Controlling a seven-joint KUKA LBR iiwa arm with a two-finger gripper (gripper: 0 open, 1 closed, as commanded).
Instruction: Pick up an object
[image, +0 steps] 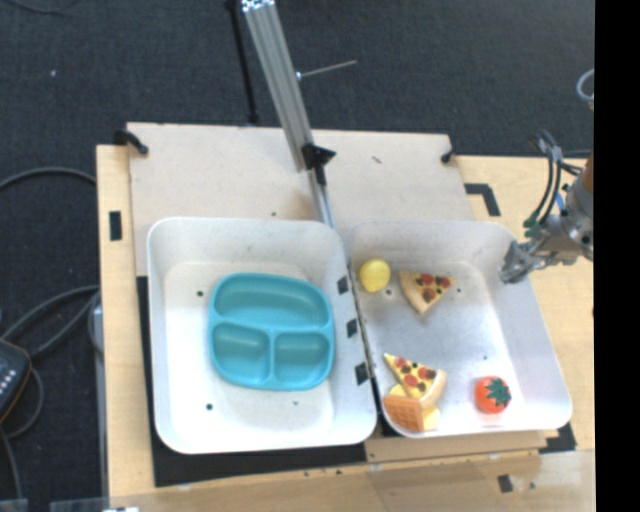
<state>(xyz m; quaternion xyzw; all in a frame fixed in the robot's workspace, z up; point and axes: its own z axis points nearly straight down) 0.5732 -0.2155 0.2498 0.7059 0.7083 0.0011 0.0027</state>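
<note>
The right bin (520, 330) holds a yellow ball (375, 275) at its far left, a small pizza slice (425, 290) beside it, a larger pizza slice (415, 390) at the near left, and a red tomato (492, 394) near the front right. My gripper (520, 262) hangs at the bin's far right edge, apart from all of these. Nothing shows between its fingers.
The left bin (180, 300) carries a blue divided tray (270, 332). A slanted metal pole (290, 100) rises from the bench behind the bins. Cables (550, 190) trail by the arm on the right.
</note>
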